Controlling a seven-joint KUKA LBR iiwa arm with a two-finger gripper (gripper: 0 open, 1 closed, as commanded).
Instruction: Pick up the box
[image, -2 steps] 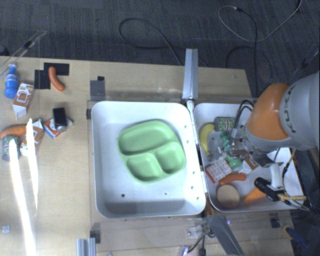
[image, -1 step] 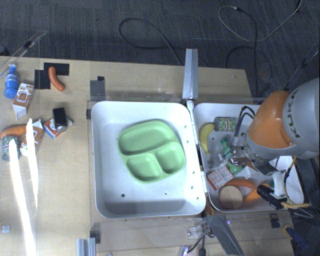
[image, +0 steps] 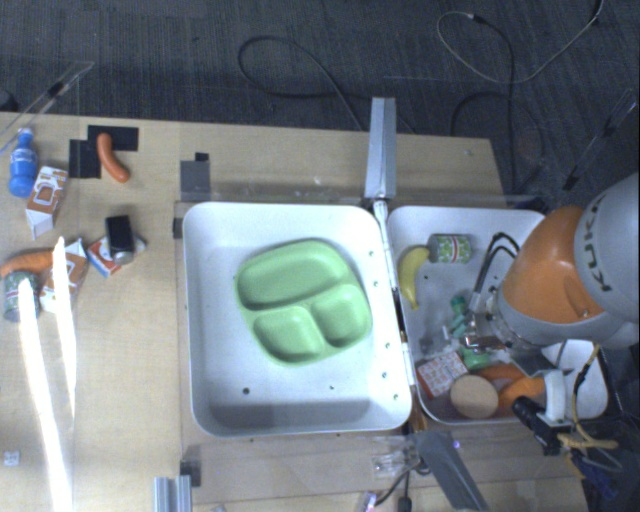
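Listing contents from the far left of the bench toward the gripper: a blue bottle (image: 22, 164), a small carton (image: 46, 196), a toy sausage (image: 113, 158) on a black patch, and a black block (image: 120, 234), all well apart from the arm. Next, the left bin (image: 205, 400), holding a green divided tray (image: 303, 299) (three compartments, lying at a slant). A metal divider bar (image: 382, 150) stands between the bins.

Right bin (image: 425, 215): a yellow banana (image: 410, 275) along its left wall, a green-labelled can (image: 451, 248) lying on its side near the far edge, both left of and beyond the gripper.

The box (image: 440, 373) (red-and-white print, flat on the bin floor) lies just left of and below the gripper, its long axis running diagonally, upper end toward the gripper, lower end toward the bin's near-left corner. A round tan item (image: 474, 397) touches its near-right side, with an orange piece (image: 512, 380) beside that.

Gripper (image: 472, 322): lowered among green clutter, under the orange-banded wrist; nothing visibly held, and whether it is apart or together cannot be told.
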